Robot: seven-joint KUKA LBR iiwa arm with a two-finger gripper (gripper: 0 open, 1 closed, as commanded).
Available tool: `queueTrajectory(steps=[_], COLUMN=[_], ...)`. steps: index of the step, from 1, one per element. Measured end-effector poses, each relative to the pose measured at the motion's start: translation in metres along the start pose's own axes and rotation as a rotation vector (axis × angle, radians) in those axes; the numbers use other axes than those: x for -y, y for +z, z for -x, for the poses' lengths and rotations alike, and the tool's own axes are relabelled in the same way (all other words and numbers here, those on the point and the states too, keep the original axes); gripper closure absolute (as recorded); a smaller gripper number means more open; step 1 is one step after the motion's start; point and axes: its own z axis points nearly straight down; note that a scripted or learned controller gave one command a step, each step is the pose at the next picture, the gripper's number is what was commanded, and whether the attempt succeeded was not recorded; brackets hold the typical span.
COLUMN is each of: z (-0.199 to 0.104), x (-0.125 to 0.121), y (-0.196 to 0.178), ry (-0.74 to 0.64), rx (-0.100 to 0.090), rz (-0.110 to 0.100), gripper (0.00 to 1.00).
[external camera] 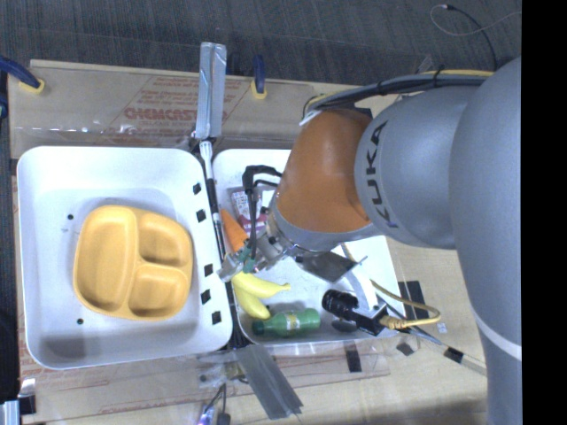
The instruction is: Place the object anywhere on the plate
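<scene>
- Arm (416, 175) reaches in from the right. Its thick grey body bends over the right bin (257, 159), and the orange band (323, 171) faces the camera and covers the middle of that bin.
- Claw (250, 257) points down and to the left from beneath the orange band. It is low over the left part of the right bin, close to the wall that meets the left bin (53, 184).
- Whether the claw is open or closed cannot be told, nor whether it grips anything, because its tip is small, dark and lost against the clutter below it.
- Banana (251, 292) lies just below the claw in the view. Its upper end is near or touching the claw's tip; I cannot tell which.
- Green bottle (288, 322) lies on its side along the lower wall of the right bin, just beside the banana's lower end.
- Orange carrot-like piece (233, 230) lies by the left wall of the right bin, just above the claw, which hides its lower end.
- Reddish packet-like thing (241, 204) sits above that piece, partly covered by the arm and too blurred to name.
- Yellow plate (133, 259), with three compartments, sits in the middle of the left bin, well apart from the claw and from the things in the right bin.
- Much of the right bin's floor is hidden beneath the arm, and the arm's upper part is cut off at the right.
- Both bins rest side by side on a tan surface (106, 104).
</scene>
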Motion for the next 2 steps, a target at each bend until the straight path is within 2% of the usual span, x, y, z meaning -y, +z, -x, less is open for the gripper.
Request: queueTrajectory(steps=[1, 2], z=[-0.05, -0.062], x=[-0.025, -0.11], y=[0.009, 0.024], ry=[-0.187, -0.174], rx=[-0.001, 0.001], rz=[-0.001, 0.0], gripper=[1.0, 1.0])
